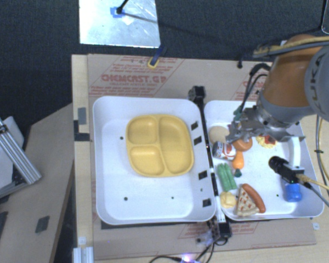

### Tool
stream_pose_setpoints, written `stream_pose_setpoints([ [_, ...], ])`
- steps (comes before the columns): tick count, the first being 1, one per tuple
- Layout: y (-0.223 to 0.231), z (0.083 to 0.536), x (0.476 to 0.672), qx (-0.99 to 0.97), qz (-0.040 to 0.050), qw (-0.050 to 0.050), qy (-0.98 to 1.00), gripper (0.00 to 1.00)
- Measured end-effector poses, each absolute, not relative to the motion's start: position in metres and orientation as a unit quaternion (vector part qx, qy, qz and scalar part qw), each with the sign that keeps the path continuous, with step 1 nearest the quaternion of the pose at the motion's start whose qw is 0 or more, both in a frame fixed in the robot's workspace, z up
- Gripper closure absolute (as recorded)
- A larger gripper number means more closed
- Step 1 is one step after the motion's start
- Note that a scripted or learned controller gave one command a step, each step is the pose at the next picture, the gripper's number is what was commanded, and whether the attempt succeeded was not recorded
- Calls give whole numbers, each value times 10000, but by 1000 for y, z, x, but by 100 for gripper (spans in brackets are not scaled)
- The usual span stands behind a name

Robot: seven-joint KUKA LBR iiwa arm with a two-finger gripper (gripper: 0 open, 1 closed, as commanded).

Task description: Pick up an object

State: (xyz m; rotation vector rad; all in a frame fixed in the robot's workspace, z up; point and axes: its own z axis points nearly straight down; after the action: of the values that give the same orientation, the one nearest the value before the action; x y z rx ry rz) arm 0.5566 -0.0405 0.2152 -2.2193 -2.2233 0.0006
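Observation:
My gripper (237, 133) hangs low over the back left part of the right bin (307, 204). It sits right over a cluster of toy foods: a cream round piece (218, 132), a red and white can (221, 150) and an orange ball (243, 144). An orange carrot (238, 160) lies just in front of it. I see nothing clearly held. The arm hides part of the bin's back.
Further forward in the right bin lie green beans (226, 176), a sausage (253, 197), a pizza slice (244, 204), a yellow piece (227, 200) and a blue object (292, 192). A red and yellow item (266, 141) lies by the wrist. The left bin (109, 196) holds a yellow divided plate (159, 145).

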Motion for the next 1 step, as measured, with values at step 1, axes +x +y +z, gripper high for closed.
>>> stream_pose_setpoints([
  [1,-37,235,553,-7056,-12,-9,-7086,100],
])
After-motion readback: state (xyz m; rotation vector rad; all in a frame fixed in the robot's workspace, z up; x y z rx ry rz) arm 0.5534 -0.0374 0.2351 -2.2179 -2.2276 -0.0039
